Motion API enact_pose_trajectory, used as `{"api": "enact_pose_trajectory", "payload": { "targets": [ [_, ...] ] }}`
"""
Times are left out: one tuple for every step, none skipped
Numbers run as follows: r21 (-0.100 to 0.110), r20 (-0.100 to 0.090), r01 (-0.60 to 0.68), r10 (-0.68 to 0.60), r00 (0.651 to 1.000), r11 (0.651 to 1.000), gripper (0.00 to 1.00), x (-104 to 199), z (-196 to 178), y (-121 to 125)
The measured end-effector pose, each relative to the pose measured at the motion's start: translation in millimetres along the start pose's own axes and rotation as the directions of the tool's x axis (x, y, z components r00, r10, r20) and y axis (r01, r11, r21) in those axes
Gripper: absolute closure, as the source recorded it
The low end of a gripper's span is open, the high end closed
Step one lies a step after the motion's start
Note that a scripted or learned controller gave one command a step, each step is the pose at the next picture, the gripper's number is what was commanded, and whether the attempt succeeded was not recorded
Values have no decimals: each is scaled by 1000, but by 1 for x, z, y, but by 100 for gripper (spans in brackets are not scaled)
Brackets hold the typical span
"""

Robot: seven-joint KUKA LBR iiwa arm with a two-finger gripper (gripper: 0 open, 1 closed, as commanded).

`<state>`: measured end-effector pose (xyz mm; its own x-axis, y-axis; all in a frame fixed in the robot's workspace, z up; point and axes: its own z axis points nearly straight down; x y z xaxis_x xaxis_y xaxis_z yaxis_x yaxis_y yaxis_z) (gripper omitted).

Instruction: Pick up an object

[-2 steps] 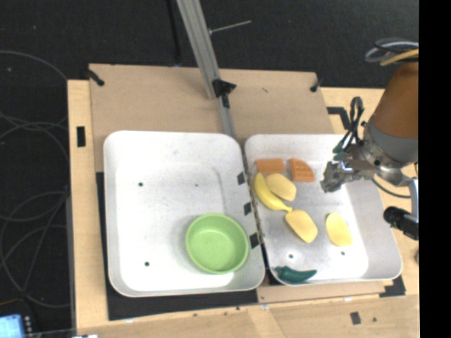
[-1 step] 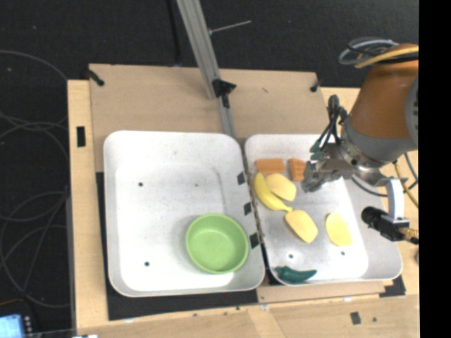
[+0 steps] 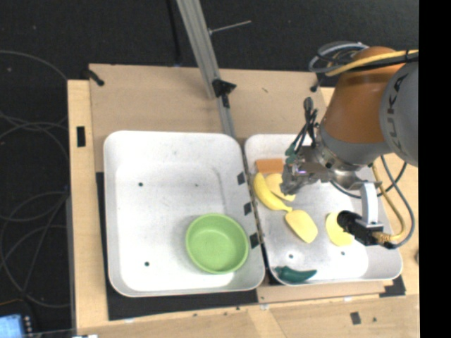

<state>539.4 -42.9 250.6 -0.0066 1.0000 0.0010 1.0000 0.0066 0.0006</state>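
Camera view: both bins are seen from above at a slant, with the arm (image 3: 366, 111) reaching in from the right.
Gripper (image 3: 290, 185): lowered into the right bin (image 3: 380, 267), at the upper end of the banana (image 3: 268, 192); whether anything is pinched cannot be told.
Banana: lies against the right bin's left wall, just below an orange block (image 3: 268, 166).
Other right-bin items: a yellow wedge (image 3: 301, 225) near the middle, a yellow piece (image 3: 337, 229) to its right, a dark green item (image 3: 296, 274) at the front edge.
Left bin (image 3: 141, 189): a green bowl (image 3: 216, 242) sits upright in the front right corner.
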Motion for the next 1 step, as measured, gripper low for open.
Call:
{"api": "enact_pose_trajectory", "payload": {
  "targets": [
    [0, -2, -1, 1, 1000, 1000, 100, 52, -7, 5]
  ]
}}
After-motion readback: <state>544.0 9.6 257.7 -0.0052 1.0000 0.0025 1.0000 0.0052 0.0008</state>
